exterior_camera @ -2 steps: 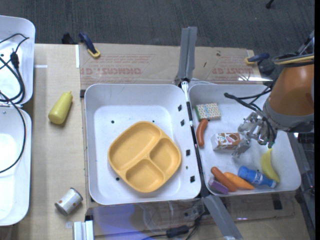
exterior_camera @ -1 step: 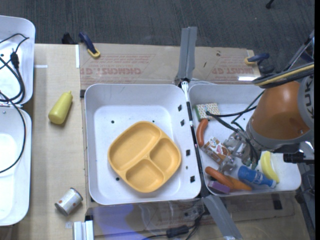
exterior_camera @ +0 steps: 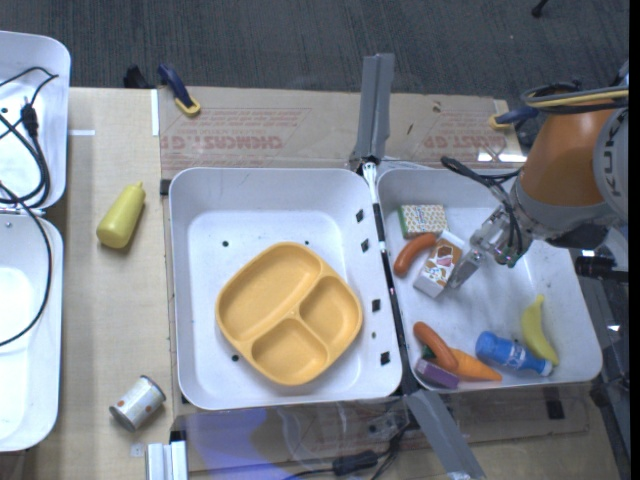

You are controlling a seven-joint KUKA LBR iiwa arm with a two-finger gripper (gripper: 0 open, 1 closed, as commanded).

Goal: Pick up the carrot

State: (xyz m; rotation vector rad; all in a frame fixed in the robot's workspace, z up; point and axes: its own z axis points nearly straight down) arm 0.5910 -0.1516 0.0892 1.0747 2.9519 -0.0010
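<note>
Gripper positioned over right bin, touching small carton, finger state indiscernible, carrot lying apart near front wall.

A yellow-orange three-compartment plastic plate lies in the white left bin. In the white right bin: an orange carrot, a yellow banana, a blue bottle, and a red-orange sausage.

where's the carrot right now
The carrot lies near the front edge of the right bin, between the purple item and the blue bottle.
</note>
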